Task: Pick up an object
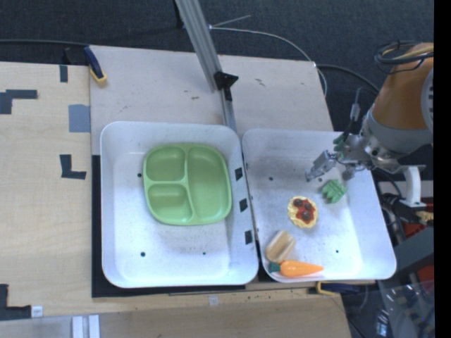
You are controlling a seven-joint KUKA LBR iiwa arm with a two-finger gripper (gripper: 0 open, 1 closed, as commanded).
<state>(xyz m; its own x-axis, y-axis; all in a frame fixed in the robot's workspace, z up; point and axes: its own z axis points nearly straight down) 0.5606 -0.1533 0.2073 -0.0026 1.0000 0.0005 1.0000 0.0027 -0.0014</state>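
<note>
Over the right bin [366, 259], the gripper [320, 167] hangs released. At its four o'clock lies a green toy [333, 191], probably light, stiff plastic; pinching across its narrow middle seems best.

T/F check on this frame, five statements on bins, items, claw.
1. The green divided plate lies in the left bin. True.
2. The carrot lies on the plate. False: it lies in the right bin, by its near edge.
3. The claw is over the right bin. True.
4. The small pizza is between the claw's fingers. False: it lies apart on the bin floor.
5. The bun lies beside the carrot. True.
</note>
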